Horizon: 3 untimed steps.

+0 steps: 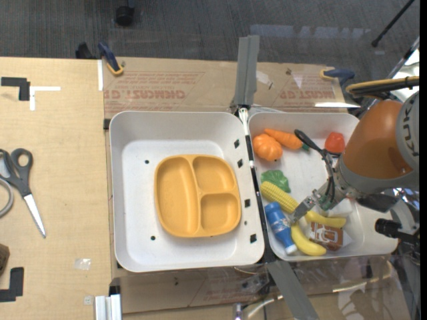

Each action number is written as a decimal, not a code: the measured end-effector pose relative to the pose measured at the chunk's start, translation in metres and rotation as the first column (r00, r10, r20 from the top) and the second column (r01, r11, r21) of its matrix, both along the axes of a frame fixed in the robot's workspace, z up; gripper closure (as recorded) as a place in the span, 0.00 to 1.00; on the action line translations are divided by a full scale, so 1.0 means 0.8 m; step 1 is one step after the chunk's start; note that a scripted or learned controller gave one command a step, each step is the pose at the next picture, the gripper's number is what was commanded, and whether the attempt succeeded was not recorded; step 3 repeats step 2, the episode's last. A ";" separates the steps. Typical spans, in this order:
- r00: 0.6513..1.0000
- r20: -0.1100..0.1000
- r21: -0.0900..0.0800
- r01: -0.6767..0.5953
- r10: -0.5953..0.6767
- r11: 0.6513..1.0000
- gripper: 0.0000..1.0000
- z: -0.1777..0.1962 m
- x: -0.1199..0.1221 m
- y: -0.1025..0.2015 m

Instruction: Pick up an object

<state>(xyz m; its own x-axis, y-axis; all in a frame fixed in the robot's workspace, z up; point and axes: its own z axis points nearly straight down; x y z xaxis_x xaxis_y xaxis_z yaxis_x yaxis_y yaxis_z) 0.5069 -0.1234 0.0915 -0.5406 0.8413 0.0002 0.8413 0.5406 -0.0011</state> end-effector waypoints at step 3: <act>0.993 0.003 -0.001 0.117 -0.117 0.993 0.00 0.007 0.037 -0.090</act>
